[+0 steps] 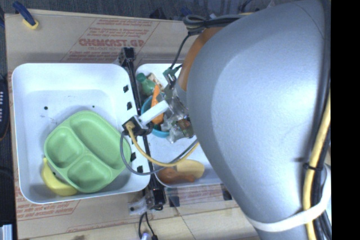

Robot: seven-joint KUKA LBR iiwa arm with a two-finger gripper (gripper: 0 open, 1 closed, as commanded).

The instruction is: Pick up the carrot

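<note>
The grey arm [259,104] covers most of the right bin [147,73], its gripper [171,115] low near the divider between the bins; whether the fingers are wide or narrow cannot be told. The carrot [157,99] lies in the right bin's upper-left part, touching a green toy [146,84] and hemmed in by the gripper. In the left bin [34,81], a green divided plate [84,149] fills the lower half over a yellow item [53,180], leaving the upper half open.

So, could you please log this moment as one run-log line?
arm: over right bin | gripper: low, fingers unclear | carrot: in right bin, not seen held | green tray: left bin
</note>
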